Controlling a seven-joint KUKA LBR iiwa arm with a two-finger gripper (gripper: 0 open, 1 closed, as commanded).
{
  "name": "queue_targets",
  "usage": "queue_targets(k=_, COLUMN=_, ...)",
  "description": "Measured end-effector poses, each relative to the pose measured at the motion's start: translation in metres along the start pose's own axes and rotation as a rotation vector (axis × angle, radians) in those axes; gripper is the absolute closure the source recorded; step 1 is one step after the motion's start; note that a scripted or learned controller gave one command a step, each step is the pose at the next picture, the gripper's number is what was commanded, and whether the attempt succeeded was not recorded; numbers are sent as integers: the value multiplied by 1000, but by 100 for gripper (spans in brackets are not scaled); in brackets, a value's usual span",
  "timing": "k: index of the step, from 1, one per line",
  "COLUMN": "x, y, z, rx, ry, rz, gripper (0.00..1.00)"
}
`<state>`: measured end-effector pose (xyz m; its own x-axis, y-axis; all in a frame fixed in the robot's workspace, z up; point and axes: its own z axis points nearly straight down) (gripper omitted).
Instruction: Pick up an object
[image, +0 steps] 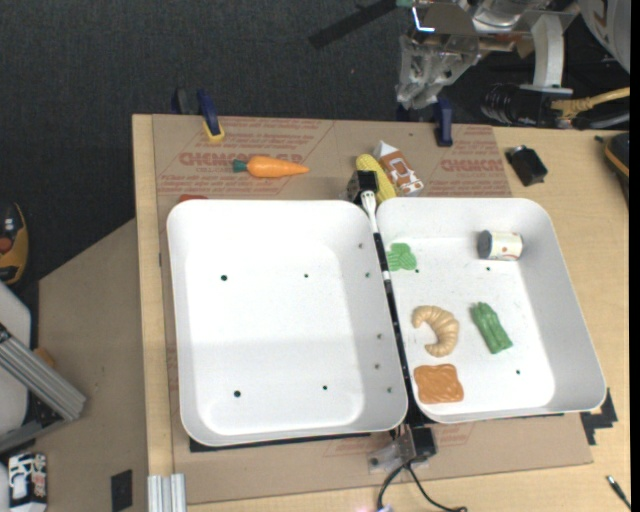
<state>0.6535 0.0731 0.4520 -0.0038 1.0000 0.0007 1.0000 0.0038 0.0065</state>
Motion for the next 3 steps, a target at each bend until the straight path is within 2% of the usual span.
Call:
queue_targets(k=1, x=79, y=-34, z=-28, rx=0, ry=2, rz=-3, gripper=100)
queue_targets(k=2, x=132, y=-73, z=-64, rx=1, ry=2, rz=-2, gripper=100)
queue_targets(k=3, x=153, y=-132, z=-4, rx=16, ry=-3, rz=-1, gripper=100)
